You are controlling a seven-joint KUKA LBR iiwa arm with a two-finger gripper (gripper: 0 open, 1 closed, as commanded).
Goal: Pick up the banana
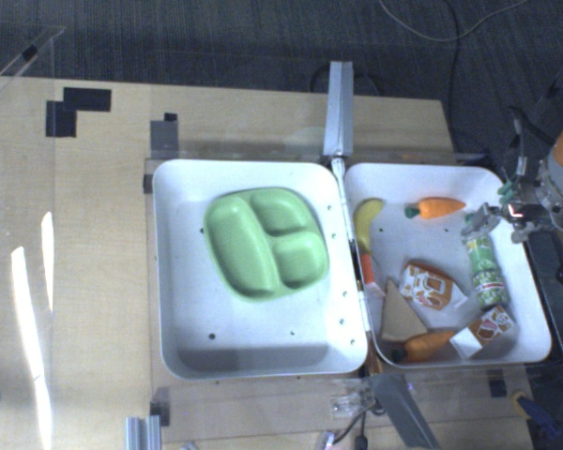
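The yellow banana (368,221) lies in the right bin (525,279), against its left wall near the far corner, partly curled along the divider. My gripper (503,216) hangs over the right bin's far right side, well to the right of the banana, just above the top end of a green bottle (484,270). An orange carrot (439,208) lies between the banana and the gripper. Nothing can be seen held in the gripper.
The right bin also holds a printed snack packet (428,287), a brown cardboard wedge (400,313), a second carrot (426,345), a small red-and-white box (494,326) and a red item (367,269) by the divider. A green divided plate (266,242) sits in the left bin (183,326).
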